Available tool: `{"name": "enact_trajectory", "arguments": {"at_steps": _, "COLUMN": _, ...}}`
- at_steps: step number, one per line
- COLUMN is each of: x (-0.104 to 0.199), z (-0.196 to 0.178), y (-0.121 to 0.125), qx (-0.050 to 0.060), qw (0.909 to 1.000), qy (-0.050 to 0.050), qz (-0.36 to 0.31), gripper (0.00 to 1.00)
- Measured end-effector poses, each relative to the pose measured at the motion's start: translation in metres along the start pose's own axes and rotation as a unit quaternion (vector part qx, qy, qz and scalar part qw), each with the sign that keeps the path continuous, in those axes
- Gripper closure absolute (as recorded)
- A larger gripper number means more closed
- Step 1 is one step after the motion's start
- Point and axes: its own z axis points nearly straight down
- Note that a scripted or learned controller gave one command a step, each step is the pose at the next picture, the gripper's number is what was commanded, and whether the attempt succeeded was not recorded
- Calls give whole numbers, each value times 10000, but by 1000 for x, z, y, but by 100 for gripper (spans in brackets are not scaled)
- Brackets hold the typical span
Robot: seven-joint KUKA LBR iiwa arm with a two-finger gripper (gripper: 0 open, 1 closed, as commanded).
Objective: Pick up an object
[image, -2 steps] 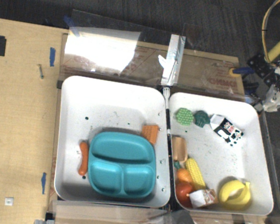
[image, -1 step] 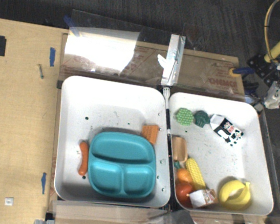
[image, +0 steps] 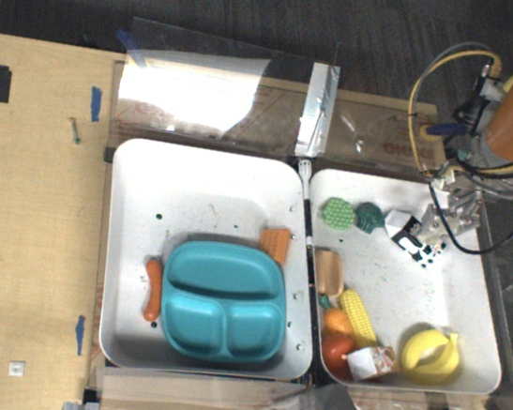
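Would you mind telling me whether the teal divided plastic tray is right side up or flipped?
Right side up: the teal divided plastic tray shows its three hollow compartments facing upward.

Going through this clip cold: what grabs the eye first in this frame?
The big teal divided plate in the left bin dominates, with an orange carrot along its left side. In the right bin, a yellow banana sits at the near right corner, and the gripper hangs over the far side beside green toy food.
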Motion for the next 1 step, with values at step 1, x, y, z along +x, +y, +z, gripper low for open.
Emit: {"name": "enact_trajectory", "arguments": {"at_steps": 1, "x": 24, "z": -98, "y": -4, "qx": 44, "qw": 9989, "qy": 19, "qz": -460, "gripper": 100}}
